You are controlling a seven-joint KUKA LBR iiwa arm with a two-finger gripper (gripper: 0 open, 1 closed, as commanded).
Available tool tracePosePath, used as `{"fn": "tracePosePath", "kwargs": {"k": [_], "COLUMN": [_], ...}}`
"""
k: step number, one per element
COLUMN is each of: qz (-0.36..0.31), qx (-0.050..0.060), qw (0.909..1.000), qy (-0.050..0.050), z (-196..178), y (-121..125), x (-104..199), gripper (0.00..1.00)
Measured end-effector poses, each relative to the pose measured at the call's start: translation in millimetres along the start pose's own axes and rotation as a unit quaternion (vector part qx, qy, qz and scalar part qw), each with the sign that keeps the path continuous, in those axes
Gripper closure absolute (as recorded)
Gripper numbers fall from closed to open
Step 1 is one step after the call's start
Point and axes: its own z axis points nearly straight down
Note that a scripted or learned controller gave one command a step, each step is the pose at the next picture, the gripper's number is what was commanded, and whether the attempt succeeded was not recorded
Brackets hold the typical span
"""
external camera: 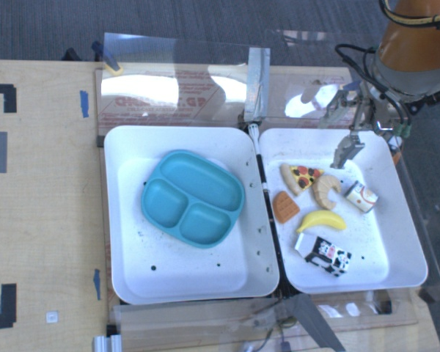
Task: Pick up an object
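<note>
At the frame's upper right the gripper (346,152) hangs over the right bin (403,218) above the croissant (325,191), apparently lining up a grasp; whether it holds anything, I cannot tell.

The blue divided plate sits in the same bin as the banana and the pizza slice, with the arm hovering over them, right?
Not quite. In the camera view the blue divided plate lies alone in the left bin. The banana and pizza slice lie in the right bin, and the end effector does hover over that bin's far side.
</note>
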Motion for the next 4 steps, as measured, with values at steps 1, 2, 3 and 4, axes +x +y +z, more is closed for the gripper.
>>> {"fn": "tracePosePath", "kwargs": {"k": [1,2,3,4], "qz": [-0.261,0.026,0.026,0.181], "qx": [-0.002,0.000,0.001,-0.001], "qw": [0.9653,0.9996,0.9996,0.9835], "qy": [0.004,0.000,-0.009,-0.003], "z": [120,160,146,39], "y": [-33,1,2,75], "x": [67,79,74,71], "gripper": [0.00,0.00,1.00,1.00]}}
